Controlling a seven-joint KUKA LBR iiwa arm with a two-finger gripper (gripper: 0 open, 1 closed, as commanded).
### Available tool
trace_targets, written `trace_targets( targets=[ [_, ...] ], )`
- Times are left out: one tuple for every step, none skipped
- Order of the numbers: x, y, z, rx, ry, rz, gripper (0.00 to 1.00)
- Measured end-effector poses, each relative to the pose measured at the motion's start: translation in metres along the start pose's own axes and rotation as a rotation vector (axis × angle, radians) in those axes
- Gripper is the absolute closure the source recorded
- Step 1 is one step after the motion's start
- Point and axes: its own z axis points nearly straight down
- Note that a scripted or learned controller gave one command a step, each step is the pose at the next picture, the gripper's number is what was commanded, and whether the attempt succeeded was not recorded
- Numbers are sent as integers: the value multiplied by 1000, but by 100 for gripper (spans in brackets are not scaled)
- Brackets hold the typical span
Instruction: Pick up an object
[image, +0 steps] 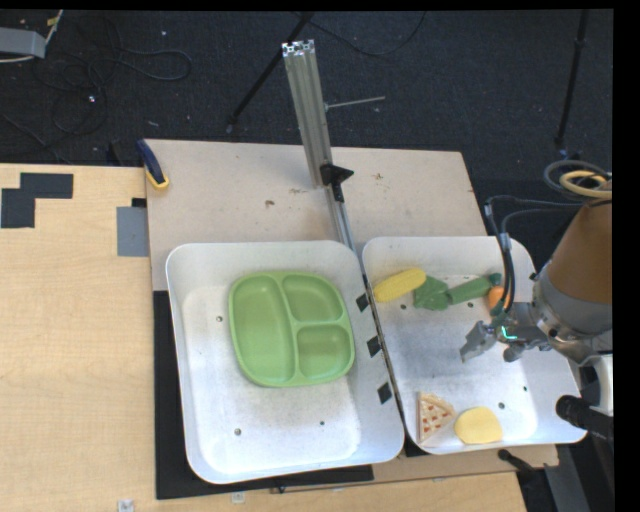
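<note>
White bins, arm over the right one

White left bin carries a green divided plate with three compartments. No brand, label or readable writing anywhere in view.

Right bin contents:
- yellow corn-shaped piece, far-left corner
- green toy just beside it, reaching toward an orange piece at its right end
- pizza-slice toy, near edge
- round yellow piece just beside the pizza slice

Hand hangs over the middle of the right bin, below the green toy and well apart from the pizza slice. Nothing visible between its fingers; how far they are spread I cannot tell at this angle.

Surroundings: metal post stands on the table behind the bins, along the line where they meet. Blue-and-yellow tool lies at the table's far-left corner. Cables run across the dark floor beyond.
</note>
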Motion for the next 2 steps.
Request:
trace_targets(
  targets=[
    [0, 1, -1, -2, 0, 0, 0],
    [-9, 4, 51, 4, 2, 1, 0]
  ],
)
